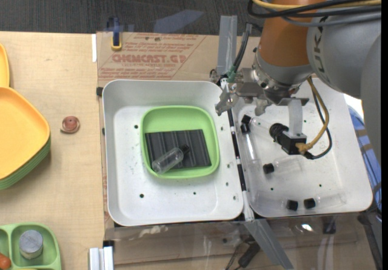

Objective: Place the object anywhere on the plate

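Since the clear tube [167, 159] already lies on the green plate [206, 118], leave it be. The gripper [262, 104] hangs over the right bin [339, 199]. Whether it is open or closed, I cannot tell.

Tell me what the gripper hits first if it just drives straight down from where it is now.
Probably the floor of the right bin, near its upper-left corner beside the divide between bins. The gripper points down there, off to the right of the green plate and the clear tube. Depth is unclear from this slant.
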You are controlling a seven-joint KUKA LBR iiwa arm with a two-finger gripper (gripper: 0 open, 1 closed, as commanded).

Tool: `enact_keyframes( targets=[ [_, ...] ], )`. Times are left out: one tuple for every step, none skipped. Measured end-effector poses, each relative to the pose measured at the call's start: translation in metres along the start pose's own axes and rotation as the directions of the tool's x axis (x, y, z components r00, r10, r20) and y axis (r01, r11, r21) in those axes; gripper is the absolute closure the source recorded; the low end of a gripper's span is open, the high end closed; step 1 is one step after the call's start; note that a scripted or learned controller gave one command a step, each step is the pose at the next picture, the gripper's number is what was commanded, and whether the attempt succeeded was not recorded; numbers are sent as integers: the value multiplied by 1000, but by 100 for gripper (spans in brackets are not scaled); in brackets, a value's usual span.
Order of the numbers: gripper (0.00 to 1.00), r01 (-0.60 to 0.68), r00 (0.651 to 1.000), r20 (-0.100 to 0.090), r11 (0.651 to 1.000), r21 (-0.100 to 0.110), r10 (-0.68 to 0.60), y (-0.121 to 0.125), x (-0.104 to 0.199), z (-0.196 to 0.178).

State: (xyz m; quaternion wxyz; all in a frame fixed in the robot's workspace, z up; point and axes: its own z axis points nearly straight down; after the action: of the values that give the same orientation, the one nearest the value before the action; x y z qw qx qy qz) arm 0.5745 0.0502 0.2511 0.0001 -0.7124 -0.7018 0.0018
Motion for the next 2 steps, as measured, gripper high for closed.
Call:
enact_keyframes(
  targets=[
    [0,-99,995,0,995,-1,99,0,-47,-18],
    [0,-171,985,-1,985,-1,171,-17,-82,-34]
  ],
)
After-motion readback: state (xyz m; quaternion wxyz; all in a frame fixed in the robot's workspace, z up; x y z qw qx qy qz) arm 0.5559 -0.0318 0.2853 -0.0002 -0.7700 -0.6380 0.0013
